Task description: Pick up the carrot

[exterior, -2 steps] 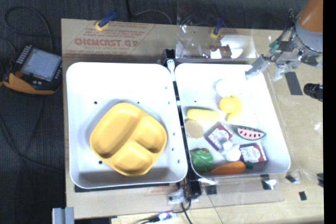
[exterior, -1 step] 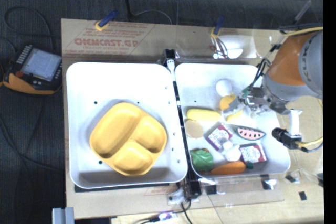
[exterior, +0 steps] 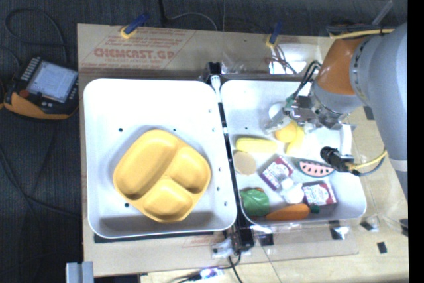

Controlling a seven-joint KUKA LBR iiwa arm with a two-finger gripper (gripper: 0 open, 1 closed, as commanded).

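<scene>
the left bin holds a yellow three-part plate lying tilted across its middle, well to the left of the carrot. right of the plate, across the black divider between the bins, the right bin carries a cluster of toy food. nearest the divider sit a pale yellow banana-like piece, a tan round disc just below it, and a green vegetable lower still, at the carrot's left end. the carrot lies flat along the near wall of the right bin, an orange tapered body running roughly left to right, with a small dark green tip at its right end; its left end is touching or just beside the green vegetable. above the carrot are a purple packet, a small white round piece, a second reddish packet just up and right of the carrot's tip, and a watermelon slice. farther above the carrot, well apart from it, the gripper hangs at the end of the grey arm with its orange band, over a yellow lemon-like piece; whether its fingers are open or closed cannot be told from here.
</scene>
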